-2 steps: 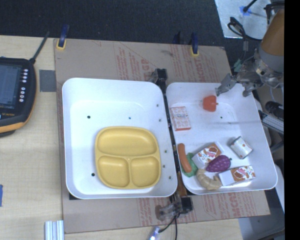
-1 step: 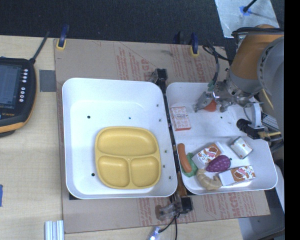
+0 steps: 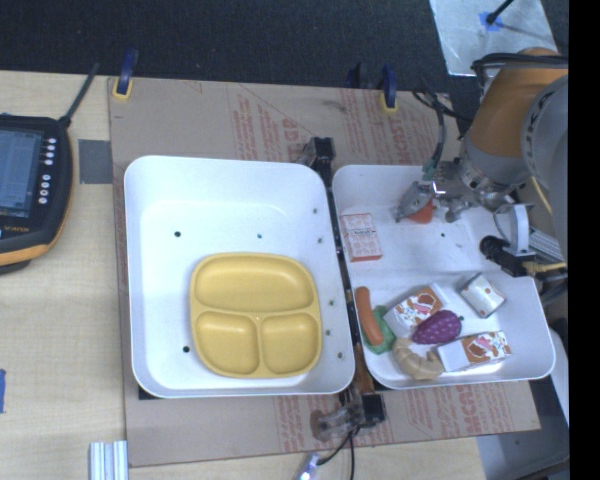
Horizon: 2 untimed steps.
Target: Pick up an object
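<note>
Camera view: pincer (image 3: 418,208) closed on small red object (image 3: 418,215), above right bin (image 3: 540,368).

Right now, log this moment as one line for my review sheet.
task: pick up object | gripper: over right bin, far end, near small red item | grasp: unconfirmed | left bin: yellow tray

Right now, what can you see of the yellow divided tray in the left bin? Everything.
The yellow tray lies flat, right way up, in the left bin, toward its near side. It looks like moulded matte plastic, a rounded rectangle with a raised rim. Ridges split it into three compartments: one wide one along the far side, two smaller ones side by side along the near side. All three hold nothing. It sits slightly turned relative to the bin walls, touching only the bin floor as far as the view shows.
</note>
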Tool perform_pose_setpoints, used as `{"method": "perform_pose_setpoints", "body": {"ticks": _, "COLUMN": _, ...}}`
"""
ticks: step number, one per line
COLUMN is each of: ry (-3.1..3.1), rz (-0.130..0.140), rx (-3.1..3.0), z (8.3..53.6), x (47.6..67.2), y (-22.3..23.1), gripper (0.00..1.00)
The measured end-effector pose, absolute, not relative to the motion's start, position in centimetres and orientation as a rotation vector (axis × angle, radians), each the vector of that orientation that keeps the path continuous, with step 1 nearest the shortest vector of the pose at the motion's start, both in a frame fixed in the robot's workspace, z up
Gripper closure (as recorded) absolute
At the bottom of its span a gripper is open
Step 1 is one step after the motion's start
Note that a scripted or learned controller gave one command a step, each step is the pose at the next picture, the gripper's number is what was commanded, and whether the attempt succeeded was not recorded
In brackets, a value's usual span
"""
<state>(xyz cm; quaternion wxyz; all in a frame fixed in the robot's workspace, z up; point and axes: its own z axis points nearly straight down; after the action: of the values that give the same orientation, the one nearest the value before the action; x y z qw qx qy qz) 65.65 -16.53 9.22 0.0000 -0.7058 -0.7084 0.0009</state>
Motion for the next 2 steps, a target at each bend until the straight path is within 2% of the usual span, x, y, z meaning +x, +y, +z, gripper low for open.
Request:
{"method": "perform_pose_setpoints", "body": {"ticks": 1, "ry": -2.228, "rz": 0.004, "rx": -2.215, "z": 10.3, "x": 65.7, "y": -16.6, "gripper": 1.00}}
{"method": "perform_pose_setpoints", "body": {"ticks": 2, "ry": -2.222, "rz": 0.012, "rx": -2.210, "z": 9.1, "x": 65.5, "y": -12.9, "gripper": 1.00}}
